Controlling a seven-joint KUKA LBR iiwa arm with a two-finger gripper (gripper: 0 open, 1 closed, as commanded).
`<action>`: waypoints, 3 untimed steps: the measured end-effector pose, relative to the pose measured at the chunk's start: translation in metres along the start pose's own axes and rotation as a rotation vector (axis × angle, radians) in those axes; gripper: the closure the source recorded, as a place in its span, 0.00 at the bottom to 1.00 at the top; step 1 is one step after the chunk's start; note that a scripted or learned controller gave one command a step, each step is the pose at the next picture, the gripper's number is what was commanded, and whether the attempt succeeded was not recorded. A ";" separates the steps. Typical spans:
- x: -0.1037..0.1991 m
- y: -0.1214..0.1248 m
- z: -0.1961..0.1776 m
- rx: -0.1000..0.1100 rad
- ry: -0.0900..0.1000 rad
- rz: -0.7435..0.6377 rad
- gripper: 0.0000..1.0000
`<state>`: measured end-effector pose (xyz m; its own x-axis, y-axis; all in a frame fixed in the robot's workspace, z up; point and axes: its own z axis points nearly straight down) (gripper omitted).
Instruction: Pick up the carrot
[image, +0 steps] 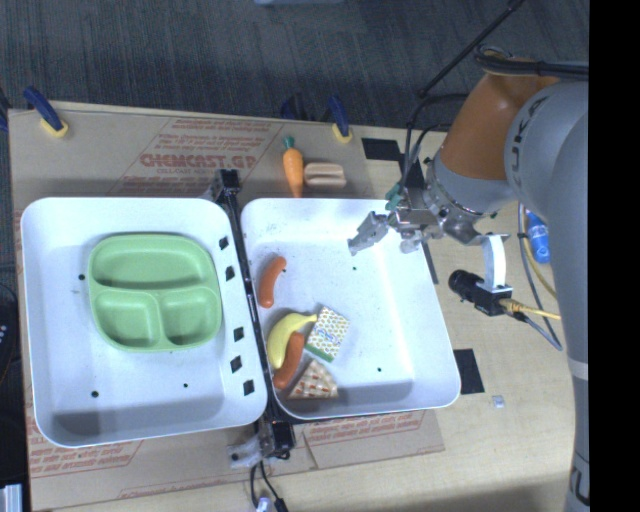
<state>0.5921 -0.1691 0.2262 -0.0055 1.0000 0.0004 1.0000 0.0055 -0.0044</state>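
- At the near edge of the right bin (430, 385) lies a cluster of toy food: a waffle-patterned wedge (315, 382), a yellow banana (285, 333) with a reddish sausage (291, 360) lying across it, and a small checkered block (329, 334) touching the banana's right end.
- Farther in, a second sausage (268, 281) lies alone near the bin's left wall, tilted slightly.
- The left bin (50, 300) holds a green divided tray (155, 290) with three compartments, sitting flat.
- The gripper (368, 236) hangs over the far right part of the right bin, just inside the rim, pointing toward the view's left. Nothing is visible between its tips; whether the jaws are spread or closed cannot be told at this angle.
- Behind it the grey arm (545, 170) with its orange band comes in from the right, with cables trailing over the bench.
- The carrot (292, 168) lies outside both bins, on the printed cardboard (180, 150) beyond the right bin's far left corner, green top pointing away. It sits to the left of the gripper and farther back, clearly apart from it, untouched.
- Just beside the carrot on its right is a small hot-dog-like bun (324, 176).
- Blue clamps (45, 110) hold the cardboard's far edge.
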 end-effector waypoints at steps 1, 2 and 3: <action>0.041 0.064 0.136 0.002 0.001 0.121 0.00; -0.022 0.065 0.061 -0.003 0.000 0.123 0.00; 0.025 0.065 0.135 0.003 0.002 0.478 0.00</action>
<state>0.6560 -0.1441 0.0911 0.4548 0.8906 -0.0002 0.8906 -0.4547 -0.0074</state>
